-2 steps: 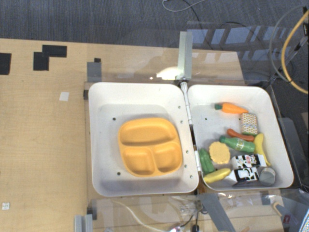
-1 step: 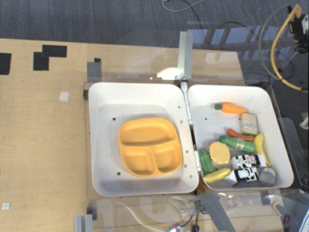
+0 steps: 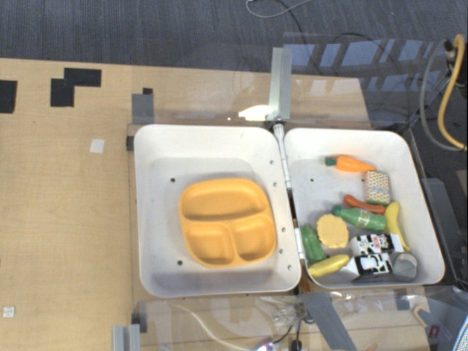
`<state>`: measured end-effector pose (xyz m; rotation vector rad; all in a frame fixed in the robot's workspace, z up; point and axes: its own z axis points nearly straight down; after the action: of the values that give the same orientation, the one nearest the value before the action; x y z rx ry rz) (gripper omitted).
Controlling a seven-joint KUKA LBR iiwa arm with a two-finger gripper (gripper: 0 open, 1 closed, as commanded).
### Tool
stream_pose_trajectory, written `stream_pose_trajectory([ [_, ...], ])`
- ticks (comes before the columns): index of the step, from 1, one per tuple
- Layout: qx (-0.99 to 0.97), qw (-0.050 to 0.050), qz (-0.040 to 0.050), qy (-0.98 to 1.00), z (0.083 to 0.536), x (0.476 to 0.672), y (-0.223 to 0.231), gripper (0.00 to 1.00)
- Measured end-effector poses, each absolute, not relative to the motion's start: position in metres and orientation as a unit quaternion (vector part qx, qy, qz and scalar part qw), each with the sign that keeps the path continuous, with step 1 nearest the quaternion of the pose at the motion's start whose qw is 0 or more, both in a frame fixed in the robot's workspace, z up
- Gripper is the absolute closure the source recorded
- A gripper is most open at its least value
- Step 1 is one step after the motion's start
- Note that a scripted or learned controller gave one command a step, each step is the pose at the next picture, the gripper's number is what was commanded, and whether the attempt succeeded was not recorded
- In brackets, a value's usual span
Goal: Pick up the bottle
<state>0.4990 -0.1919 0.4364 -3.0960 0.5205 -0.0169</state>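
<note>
the green bottle (image 3: 360,219) lay on its side in the right-hand bin (image 3: 307,148), between a red sausage (image 3: 363,203) and a black-and-white box (image 3: 371,254), one end beside a yellow disc (image 3: 333,231); whether the pincer was open or closed could not be told

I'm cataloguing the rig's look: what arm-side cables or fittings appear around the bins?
At the right edge, a thick yellow cable curves downward beside thinner greyish ones. A thin black cable snakes over the dark carpet at top. A grey metal post stands behind the white bins' shared wall.
</note>
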Motion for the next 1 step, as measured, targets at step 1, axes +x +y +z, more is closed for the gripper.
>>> stream_pose_trajectory([
  [1, -0.995, 0.001, -0.0061, 0.100, 0.4364, 0.5119, -0.2054, 0.00],
])
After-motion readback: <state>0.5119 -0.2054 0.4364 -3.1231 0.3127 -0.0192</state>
